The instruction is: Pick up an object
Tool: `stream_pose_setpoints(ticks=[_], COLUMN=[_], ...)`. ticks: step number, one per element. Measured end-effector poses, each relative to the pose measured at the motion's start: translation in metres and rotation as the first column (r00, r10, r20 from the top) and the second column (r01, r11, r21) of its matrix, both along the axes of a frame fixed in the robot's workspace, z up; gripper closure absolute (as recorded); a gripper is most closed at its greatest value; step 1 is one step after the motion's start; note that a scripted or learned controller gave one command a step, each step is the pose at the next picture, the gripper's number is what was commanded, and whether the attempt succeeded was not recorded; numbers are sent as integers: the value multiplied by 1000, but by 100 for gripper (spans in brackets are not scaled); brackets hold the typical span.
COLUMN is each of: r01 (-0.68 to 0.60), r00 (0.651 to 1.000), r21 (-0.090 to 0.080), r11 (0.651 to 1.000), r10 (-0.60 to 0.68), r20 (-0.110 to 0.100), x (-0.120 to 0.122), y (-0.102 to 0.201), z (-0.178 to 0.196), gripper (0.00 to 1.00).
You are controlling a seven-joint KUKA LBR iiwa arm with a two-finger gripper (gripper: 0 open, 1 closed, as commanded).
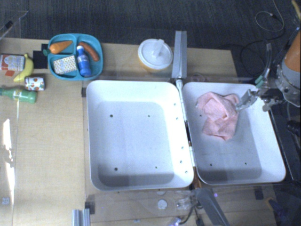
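A crumpled pink cloth (218,114) lies in the upper left part of the right bin (263,166). My gripper (254,104) hangs at the right side of that bin, just right of the cloth, and is open. Its left fingertip (241,104) sits at the cloth's right edge, while the other finger (267,107) stands apart over bare bin floor. Nothing is held between the fingers. The arm with its orange band (293,55) comes in from the upper right.
The left bin (134,135) sits beside the right one. Behind the bins are a white lidded cup (155,54) and a blue divided tray (75,56) of toy food. Small items, including a banana (24,68) and a green bottle (19,95), lie at far left.
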State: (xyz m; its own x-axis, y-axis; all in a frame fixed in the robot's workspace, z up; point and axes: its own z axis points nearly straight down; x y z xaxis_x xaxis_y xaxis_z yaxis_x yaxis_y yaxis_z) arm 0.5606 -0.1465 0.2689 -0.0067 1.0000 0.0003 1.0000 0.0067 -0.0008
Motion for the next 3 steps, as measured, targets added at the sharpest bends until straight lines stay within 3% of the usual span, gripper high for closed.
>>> stream_pose_setpoints(ticks=[1, 2, 3], r01=[-109, -249, -251], r00=[994, 968, 968], r21=[0, -4, -5], r11=[994, 969, 968], r10=[109, 249, 251], r20=[1, 11, 18], x=[37, 73, 76], y=[-12, -30, -28], z=[-100, -177, -166], gripper=[0, 0, 100])
